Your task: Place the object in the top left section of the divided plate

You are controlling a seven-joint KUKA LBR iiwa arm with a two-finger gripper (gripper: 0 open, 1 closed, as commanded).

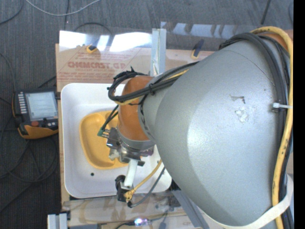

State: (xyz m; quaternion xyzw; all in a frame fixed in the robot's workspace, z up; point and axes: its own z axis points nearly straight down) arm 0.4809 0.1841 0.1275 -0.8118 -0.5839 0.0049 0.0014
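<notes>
A pendant [35, 109] lies on the floor at far left. Beside it stands the white bin [71, 142], a printed board [95, 66] behind it. In the bin sits the yellow plate [93, 137]. The gripper [120, 150] hangs over the plate's right part; whether it is clenched or released cannot be told. The grey arm [224, 128] covers everything further right, so where the object lies cannot be told.

Grey arm [224, 128] reaching in from the right, its large upper link foreshortened toward the camera, with black and yellow cables [282, 128] running along its outer side. The orange band [133, 113] and the wrist [127, 144] below it point steeply down over the white bin [71, 175], between its middle and its right edge. The gripper [125, 154] is mostly hidden beneath the wrist.
</notes>
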